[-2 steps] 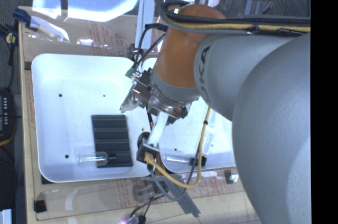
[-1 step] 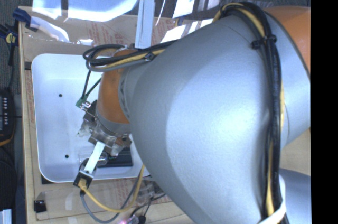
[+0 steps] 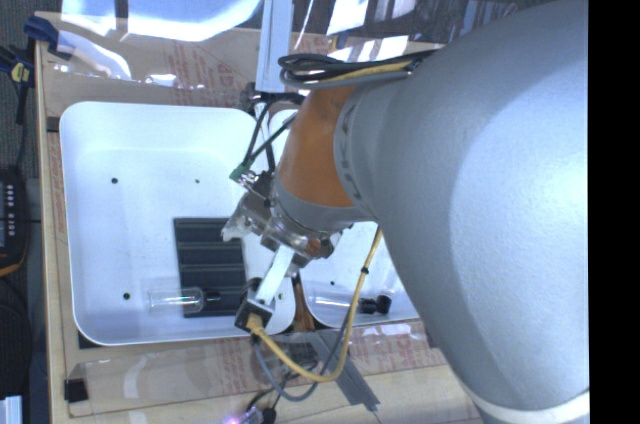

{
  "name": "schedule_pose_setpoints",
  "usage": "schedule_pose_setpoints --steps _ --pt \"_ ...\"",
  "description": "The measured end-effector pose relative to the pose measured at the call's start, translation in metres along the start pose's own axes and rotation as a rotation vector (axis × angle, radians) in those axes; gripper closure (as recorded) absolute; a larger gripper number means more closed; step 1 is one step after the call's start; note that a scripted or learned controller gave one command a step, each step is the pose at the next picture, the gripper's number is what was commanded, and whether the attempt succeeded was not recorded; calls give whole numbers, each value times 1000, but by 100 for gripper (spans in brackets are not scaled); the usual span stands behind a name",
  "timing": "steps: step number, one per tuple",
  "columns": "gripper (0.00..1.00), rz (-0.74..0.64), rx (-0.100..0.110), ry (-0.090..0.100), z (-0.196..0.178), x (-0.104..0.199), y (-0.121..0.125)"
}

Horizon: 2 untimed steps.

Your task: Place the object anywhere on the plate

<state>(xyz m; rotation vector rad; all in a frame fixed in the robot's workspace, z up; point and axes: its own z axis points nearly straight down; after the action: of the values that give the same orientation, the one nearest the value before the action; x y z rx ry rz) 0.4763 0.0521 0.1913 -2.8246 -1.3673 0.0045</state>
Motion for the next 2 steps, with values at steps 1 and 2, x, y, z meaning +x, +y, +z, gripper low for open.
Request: schedule_pose_setpoints --steps 1,2 --pt "0 43 2 -4 93 52 -43" --pt "0 -13 0 -1 82 44 -36"
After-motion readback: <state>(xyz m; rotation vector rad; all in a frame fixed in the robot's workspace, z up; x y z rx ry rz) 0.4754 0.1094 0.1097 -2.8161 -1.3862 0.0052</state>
